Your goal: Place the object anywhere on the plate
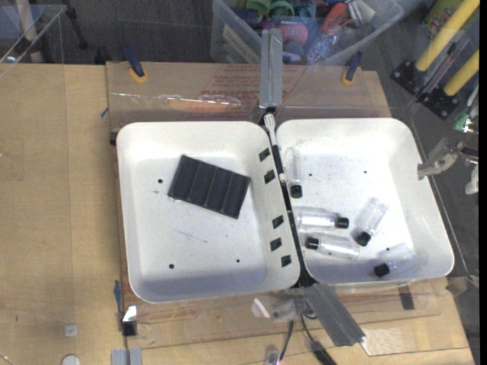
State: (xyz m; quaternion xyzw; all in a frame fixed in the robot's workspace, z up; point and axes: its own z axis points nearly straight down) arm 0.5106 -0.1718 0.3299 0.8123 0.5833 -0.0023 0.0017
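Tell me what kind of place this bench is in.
Probably a robotics lab: two white bins on a wooden bench, clear vials for picking, and a tub of toys behind.

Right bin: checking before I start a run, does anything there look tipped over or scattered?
Yes. The clear vials with black caps lie on their sides, pointing different ways, clustered toward the near side of the right bin. One lies against the divider. In the left bin the dark plate sits askew.
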